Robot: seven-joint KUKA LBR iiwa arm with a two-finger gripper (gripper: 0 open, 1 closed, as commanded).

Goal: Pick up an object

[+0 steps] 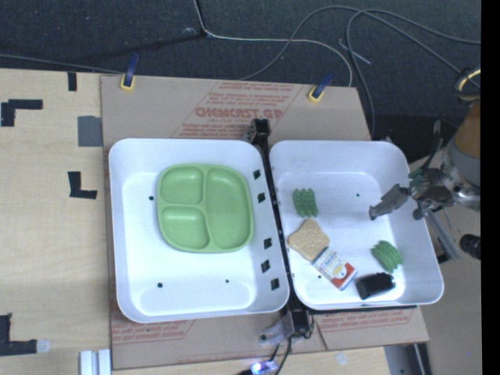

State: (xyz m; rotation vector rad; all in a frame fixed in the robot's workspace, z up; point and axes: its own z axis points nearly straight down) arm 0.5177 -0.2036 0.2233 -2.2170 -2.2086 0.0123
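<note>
The right bin [344, 158] holds several small items. A green ridged piece [305, 202] lies near its left wall. Below it is a tan bread slice [308, 240], then a red and white packet [336, 269]. A black block [375, 285] sits at the front, with a second green ridged piece [386, 254] just above it. My gripper [404, 206] hangs over the bin's right side, above that second green piece. It is open, its fingers spread, and nothing is between them.
The left bin [129, 233] holds a green divided plate [206, 208]. A black divider with clips [269, 209] runs between the bins. Cables [328, 22] trail over the dark cloth behind the bench. The arm's wrist [469, 170] stands past the right bin's edge.
</note>
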